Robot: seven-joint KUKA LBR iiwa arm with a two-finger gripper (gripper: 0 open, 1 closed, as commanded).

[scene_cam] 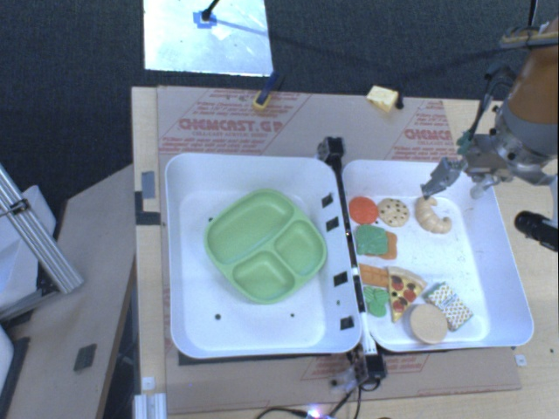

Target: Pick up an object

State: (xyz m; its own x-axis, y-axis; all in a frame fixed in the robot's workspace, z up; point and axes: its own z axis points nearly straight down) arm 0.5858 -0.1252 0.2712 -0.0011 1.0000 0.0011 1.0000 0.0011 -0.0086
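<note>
The hand hangs over the far part of the right bin, just above and beside the croissant, which lies near the bin's far edge. This croissant seems to be the thing it goes for. One grey finger points down toward the croissant's far end, but I cannot tell if the fingers are spread or pressed together, and nothing is seen between them.

To do this step well, I think the hand should come straight down with one finger on each side of the croissant's thick middle, across its short width, not along its curve. The piece is rounded and looks smooth, so a grip at the thin tip may slip off.

Other things are close. The cookie lies just beside the croissant toward the left bin, and the red tomato slice is next to the cookie; a finger going down on that side could push the cookie. Nearer the front edge lie the green leaf piece, the pizza slice, a checked wafer and a round tan disc, all well apart from the croissant. The green divided plate lies in the left bin, out of the way. On the side toward the bin's right wall the floor is bare, so there is room for a finger.
</note>
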